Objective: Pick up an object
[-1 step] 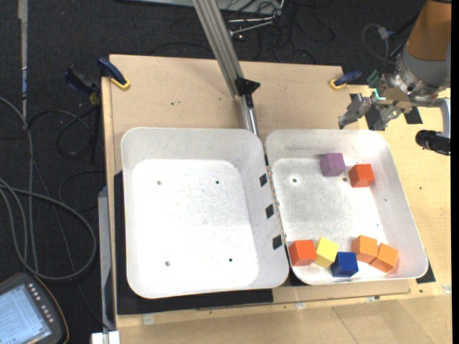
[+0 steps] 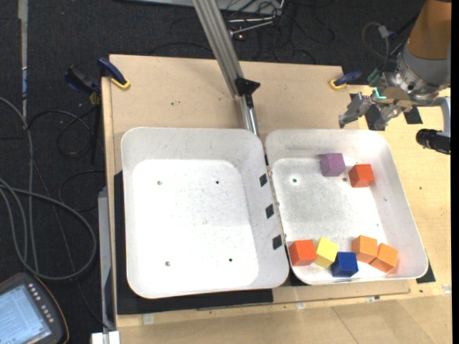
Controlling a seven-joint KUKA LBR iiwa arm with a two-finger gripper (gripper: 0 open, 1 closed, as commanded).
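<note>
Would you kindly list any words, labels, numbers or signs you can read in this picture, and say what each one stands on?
No text can be read anywhere in this view.
The lit screen at the lower left corner shows some content, but it is too small and blurred to read.
The coloured blocks, such as the purple block and the blue block, show plain faces with no markings.
The right bin and left bin show only specks and small holes.

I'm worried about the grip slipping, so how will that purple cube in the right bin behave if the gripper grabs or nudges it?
The purple cube looks rigid with flat faces, so it should slide, not roll. It seems small, probably light. A nudge could knock it into the orange cube close beside it.
</note>
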